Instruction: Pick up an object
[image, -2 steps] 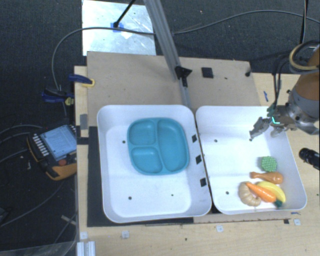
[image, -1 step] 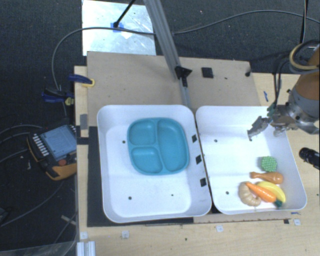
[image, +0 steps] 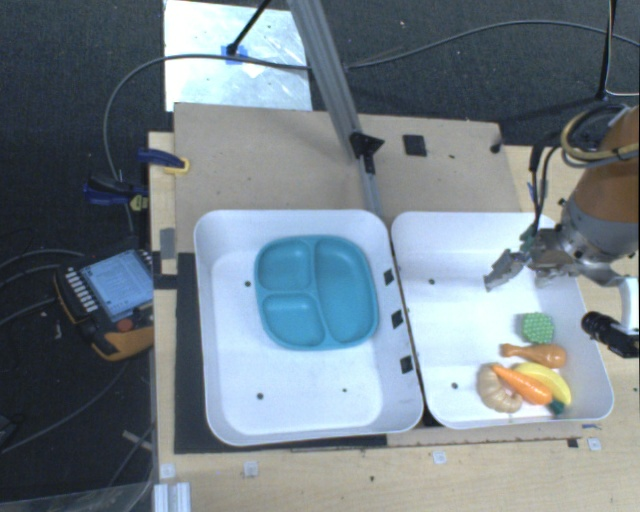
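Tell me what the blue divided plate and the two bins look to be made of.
Blue divided plate: likely moulded plastic, with an even turquoise colour, rounded compartment ridges and a soft sheen. Left bin and right bin: probably thin formed plastic, uniformly white, with rounded corners and a smooth matte-to-satin surface. The view can't confirm either for sure.

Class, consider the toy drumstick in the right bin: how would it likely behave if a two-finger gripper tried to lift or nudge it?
The drumstick looks like smooth moulded plastic, so probably stiff, light and somewhat slippery. Its rounded, tapered shape suggests it may roll or pivot when nudged. It lies close to the banana, so a push might shift both.
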